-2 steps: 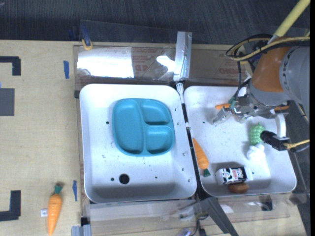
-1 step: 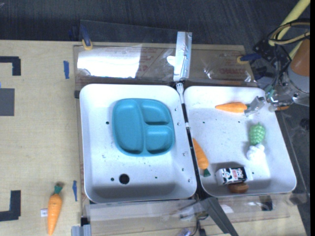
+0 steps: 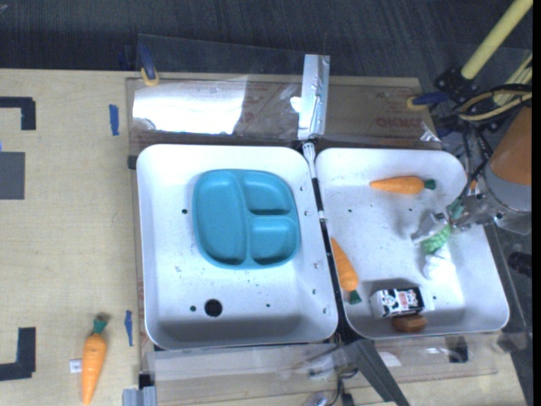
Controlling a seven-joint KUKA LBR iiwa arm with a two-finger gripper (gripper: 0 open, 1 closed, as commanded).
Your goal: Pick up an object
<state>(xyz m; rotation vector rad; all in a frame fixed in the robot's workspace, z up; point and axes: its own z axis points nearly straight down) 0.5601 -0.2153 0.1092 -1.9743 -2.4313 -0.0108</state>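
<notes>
Milk carton (image 3: pixel 398 300) in right bin (image 3: pixel 482 311), carrots (image 3: pixel 343 266) nearby, jaws (image 3: pixel 438 225) over green item (image 3: pixel 437 241), state unclear

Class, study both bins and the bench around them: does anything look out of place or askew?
Yes. One carrot lies on the wooden bench, outside the left bin. Another carrot lies slantwise against the right bin's left wall by the divider. The blue tray sits level.

In the right bin (image 3: pixel 482 307), one carrot (image 3: pixel 397 185) lies level near the far wall, green end right. A second carrot (image 3: pixel 343 266) slants along the left wall. A black-and-white carton (image 3: pixel 397 300) lies by the near wall, touching a brown lump (image 3: pixel 410 321).
</notes>
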